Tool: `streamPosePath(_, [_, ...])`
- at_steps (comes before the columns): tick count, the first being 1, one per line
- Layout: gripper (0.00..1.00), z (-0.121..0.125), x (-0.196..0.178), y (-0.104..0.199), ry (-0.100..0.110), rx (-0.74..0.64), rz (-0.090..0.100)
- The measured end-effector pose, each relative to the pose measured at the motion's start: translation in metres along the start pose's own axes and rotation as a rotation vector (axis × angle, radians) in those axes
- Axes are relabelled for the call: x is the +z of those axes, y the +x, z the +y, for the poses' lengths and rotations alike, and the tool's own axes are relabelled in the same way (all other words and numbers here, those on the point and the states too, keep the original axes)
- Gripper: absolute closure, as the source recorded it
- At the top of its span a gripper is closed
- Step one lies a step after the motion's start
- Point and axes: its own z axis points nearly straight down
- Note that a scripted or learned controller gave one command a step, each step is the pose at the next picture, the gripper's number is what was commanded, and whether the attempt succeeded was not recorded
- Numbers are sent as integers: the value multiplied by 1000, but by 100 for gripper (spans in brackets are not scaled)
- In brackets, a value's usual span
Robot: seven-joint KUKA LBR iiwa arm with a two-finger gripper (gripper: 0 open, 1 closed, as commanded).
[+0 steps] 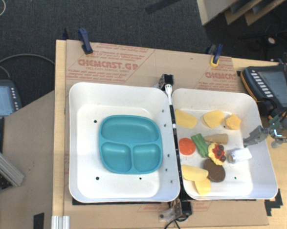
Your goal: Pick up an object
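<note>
Two white bins [78, 131], one teal tray [130, 144]; hand [252, 138], grip state unclear, over right bin.

Bench [137, 62] bearing two white bins [80, 180]

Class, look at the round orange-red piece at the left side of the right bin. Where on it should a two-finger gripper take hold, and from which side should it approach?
Grip the orange-red piece across its round middle, coming straight down from above. It looks round and lies low in the right bin. The green piece sits close on its right, so the fingers would probably fit better on its near and far sides, which look freer.
</note>
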Motion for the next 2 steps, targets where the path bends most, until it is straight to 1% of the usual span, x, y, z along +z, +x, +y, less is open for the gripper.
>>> streamPosePath(1, [0, -11, 107, 23, 10, -1, 5])
streamPosePath(2, [0, -8, 29, 86, -6, -7, 1])
